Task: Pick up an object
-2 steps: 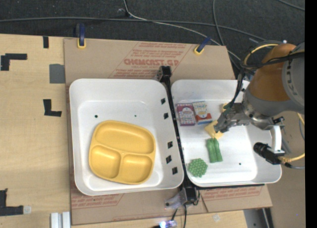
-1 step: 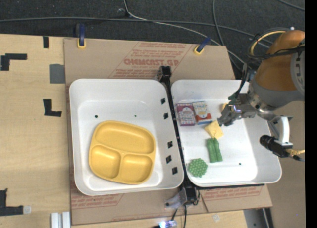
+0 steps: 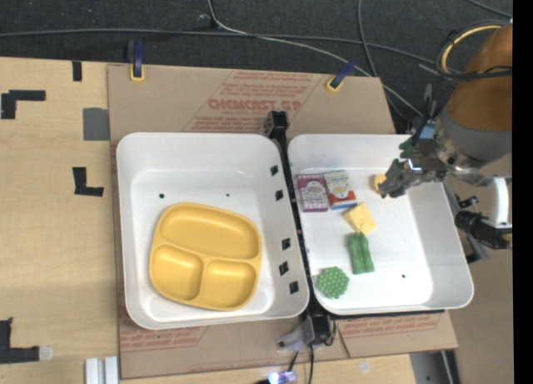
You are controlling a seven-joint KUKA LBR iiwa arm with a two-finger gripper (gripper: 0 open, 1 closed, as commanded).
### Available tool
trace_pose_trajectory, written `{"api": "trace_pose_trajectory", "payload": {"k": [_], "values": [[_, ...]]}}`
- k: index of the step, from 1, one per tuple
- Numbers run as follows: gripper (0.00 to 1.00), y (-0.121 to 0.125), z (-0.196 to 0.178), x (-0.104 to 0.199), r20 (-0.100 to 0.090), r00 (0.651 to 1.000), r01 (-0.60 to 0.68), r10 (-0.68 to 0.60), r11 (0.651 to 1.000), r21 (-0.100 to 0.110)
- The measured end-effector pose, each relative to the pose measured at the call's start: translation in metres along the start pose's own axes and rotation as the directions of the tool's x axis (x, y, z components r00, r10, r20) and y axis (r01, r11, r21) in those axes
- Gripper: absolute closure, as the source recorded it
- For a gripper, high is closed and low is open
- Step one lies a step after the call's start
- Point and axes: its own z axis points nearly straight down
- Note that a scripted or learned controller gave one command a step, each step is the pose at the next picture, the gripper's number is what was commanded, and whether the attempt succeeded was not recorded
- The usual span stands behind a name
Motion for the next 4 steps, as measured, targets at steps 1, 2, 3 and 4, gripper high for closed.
{"api": "trace_pose_trajectory", "payload": {"k": [1,2,3,4], "values": [[1.0,-0.005,-0.004,0.055,-0.003,1.0,0.005,-0.005,1.0,0.005],[1.0,0.003,0.0,0.113,-0.003,1.0,0.006,-0.006,1.0,0.006],[1.0,0.002,-0.002,0.167,-0.003,1.0,0.006,-0.006,1.0,0.006],[1.0,-0.008,0.015,0.228,-0.002,1.0,0.006,-0.006,1.0,0.009]]}}
